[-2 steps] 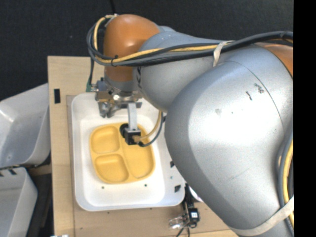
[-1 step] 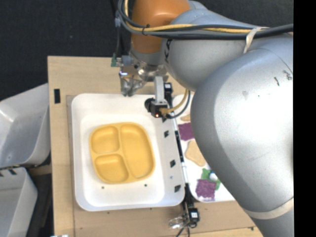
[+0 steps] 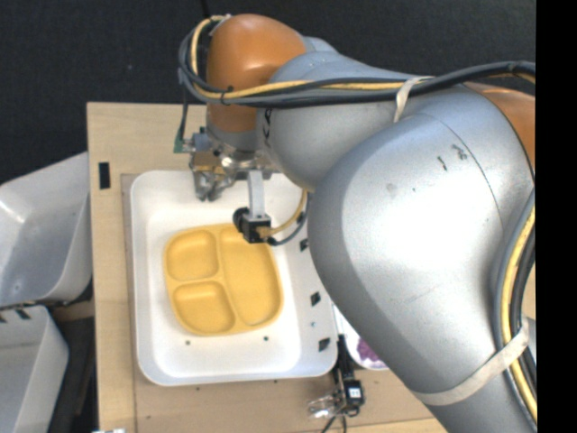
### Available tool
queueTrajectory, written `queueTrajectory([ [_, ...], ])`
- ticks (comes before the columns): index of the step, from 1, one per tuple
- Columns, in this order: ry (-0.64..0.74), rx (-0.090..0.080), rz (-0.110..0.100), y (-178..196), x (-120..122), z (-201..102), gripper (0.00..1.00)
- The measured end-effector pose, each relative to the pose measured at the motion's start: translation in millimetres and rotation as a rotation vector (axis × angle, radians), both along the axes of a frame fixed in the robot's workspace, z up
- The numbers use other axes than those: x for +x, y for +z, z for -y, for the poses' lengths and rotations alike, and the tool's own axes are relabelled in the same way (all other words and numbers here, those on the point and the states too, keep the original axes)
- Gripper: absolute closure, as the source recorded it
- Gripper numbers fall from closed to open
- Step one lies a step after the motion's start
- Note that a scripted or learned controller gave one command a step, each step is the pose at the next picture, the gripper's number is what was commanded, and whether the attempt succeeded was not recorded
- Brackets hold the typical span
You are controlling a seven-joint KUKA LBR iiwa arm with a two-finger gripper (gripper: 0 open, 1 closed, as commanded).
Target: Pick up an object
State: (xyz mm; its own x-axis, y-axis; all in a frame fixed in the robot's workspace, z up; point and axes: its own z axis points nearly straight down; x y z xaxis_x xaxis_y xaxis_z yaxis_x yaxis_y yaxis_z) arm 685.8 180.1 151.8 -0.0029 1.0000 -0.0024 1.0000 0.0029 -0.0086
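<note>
A yellow plate (image 3: pixel 221 282) with three compartments lies flat in the middle of the left white bin (image 3: pixel 149 332). My gripper (image 3: pixel 210 186) hangs over the bin's far end, just beyond the plate's far edge and apart from it. Nothing shows in its grasp. A black fitting with a yellow cable (image 3: pixel 252 225) hangs from the wrist and sits over the plate's far right corner. The orange band (image 3: pixel 248 57) rises above the wrist.
The large grey arm (image 3: pixel 424 242) covers most of the right bin, where a bit of a purple and white object (image 3: pixel 370 354) peeks out. A small metal and black item (image 3: pixel 335 401) lies at the bench's near edge. White shapes (image 3: pixel 36 233) stand left of the bench.
</note>
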Motion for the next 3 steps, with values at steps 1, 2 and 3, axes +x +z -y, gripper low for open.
queueTrajectory([
  [1, 0.000, -0.001, 0.004, 12.5, -1.2, 5.8, 1.00],
  [2, 0.000, 0.001, 0.007, 19.1, -4.0, 6.6, 1.00],
  [3, 0.004, 0.001, 0.010, 25.1, -8.6, 7.6, 1.00],
])
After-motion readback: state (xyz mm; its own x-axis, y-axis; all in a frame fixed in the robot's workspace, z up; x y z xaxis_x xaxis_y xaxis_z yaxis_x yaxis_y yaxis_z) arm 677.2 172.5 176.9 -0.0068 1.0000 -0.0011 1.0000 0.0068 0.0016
